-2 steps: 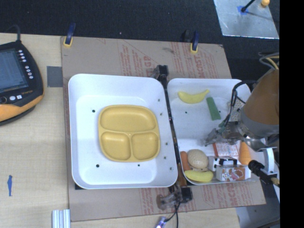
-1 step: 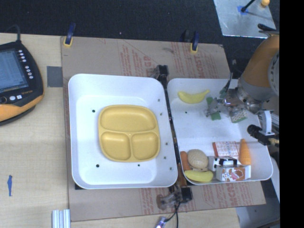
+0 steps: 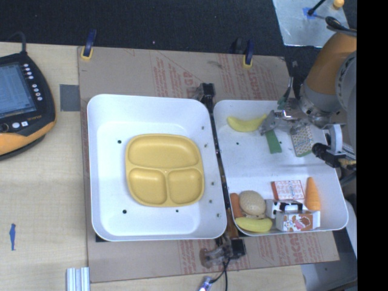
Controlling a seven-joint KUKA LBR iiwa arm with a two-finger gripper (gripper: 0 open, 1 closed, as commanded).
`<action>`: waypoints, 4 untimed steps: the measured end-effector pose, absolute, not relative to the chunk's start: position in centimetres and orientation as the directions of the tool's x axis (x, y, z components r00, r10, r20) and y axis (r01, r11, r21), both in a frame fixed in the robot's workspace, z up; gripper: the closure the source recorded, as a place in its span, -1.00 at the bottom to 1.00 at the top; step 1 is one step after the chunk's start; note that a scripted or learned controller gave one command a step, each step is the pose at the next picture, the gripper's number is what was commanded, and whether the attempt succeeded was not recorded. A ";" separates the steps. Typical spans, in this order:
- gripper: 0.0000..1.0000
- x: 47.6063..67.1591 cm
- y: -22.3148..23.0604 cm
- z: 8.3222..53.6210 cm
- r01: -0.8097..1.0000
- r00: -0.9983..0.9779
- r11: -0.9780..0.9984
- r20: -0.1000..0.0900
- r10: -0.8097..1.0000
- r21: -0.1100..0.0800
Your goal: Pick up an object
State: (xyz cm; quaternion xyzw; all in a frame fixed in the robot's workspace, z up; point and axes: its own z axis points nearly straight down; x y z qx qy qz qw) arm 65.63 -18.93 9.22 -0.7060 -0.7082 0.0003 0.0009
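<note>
My gripper [image 3: 287, 145] hangs over the upper part of the right bin [image 3: 339, 180], open. One green finger [image 3: 273, 142] and one speckled grey finger [image 3: 302, 142] stand apart, with bare bin floor between them. A yellow banana [image 3: 245, 124] lies just left of the green finger, near the bin's far edge. Along the near edge lie an orange carrot [image 3: 312, 193], a small red-and-white box [image 3: 287, 190], a beige potato-like lump [image 3: 253, 203], a second banana [image 3: 253, 225], a carton [image 3: 297, 220] and a reddish sausage [image 3: 234, 201].
The left bin [image 3: 103, 162] holds a yellow divided plate [image 3: 164, 168]. A control pendant [image 3: 21, 105] lies on the bench at far left. Clamps [image 3: 88, 45] hold the cardboard at the back.
</note>
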 end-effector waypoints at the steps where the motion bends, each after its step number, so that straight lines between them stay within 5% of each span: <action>1: 1.00 65.7 -19.0 10.3 1.000 -0.008 0.008 0.000 1.000 -0.002; 2: 1.00 65.7 -21.2 14.0 1.000 -0.003 0.003 0.000 1.000 -0.001; 3: 1.00 61.1 -21.2 18.4 1.000 -0.003 0.003 0.001 1.000 -0.002; 4: 1.00 64.3 -17.7 21.6 1.000 -0.003 0.003 0.001 1.000 -0.001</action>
